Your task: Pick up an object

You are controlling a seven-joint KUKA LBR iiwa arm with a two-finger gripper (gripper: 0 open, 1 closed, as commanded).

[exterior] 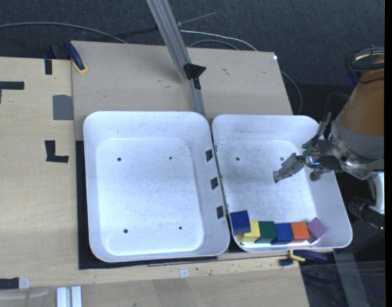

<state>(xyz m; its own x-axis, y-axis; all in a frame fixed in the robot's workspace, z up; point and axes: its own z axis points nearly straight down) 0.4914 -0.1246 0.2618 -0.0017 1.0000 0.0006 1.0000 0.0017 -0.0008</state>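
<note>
Two shallow white plastic bins: left bin (pixel 148 184), right bin (pixel 266 139). Grey arm with orange band (pixel 365 117) enters from right. Two-finger gripper (pixel 286 170) hangs over right bin; finger state cannot be told. Seven small coloured blocks (pixel 275 230) line that bin's near wall, well apart from gripper.

Two bins side by side: left bin (pixel 96 171), right bin (pixel 259 130). Blocks (pixel 275 230) line the right bin's six-o'clock wall; gripper (pixel 290 168) hangs above at three o'clock.
</note>
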